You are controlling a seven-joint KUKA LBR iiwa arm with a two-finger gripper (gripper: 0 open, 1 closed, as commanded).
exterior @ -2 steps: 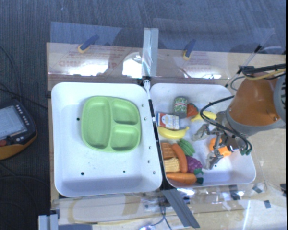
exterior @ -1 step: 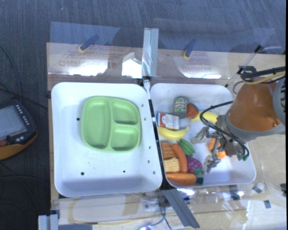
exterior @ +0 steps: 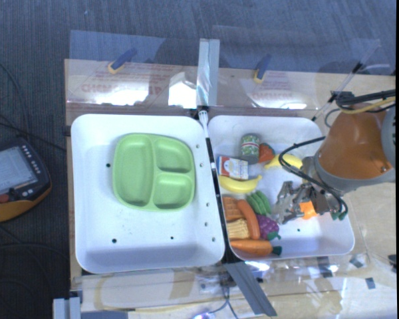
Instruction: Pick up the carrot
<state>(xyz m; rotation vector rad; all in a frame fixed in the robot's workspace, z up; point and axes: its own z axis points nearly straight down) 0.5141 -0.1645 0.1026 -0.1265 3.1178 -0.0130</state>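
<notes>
Grey carpet surrounds the bench; gripper hangs over the right bin's crowded near side.

Metal gripper [exterior: 291, 205] fingers look spread and empty, beside a small orange piece. The long orange toy carrot [exterior: 251, 247] lies along the shallow white right bin's [exterior: 332, 244] near wall, touching purple plastic grapes [exterior: 269, 226] and ridged tan crackers [exterior: 236, 229]: a grasp could snag those or jam against the wall. Open room lies toward the bin's right corner.

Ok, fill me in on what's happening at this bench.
A grey and orange robot arm reaches into the right bin, which holds a pile of toy food. Its hand hangs over the bin floor, just right of the pile. The carrot lies at the pile's near edge, not picked up. The left bin holds a green divided plate.
</notes>
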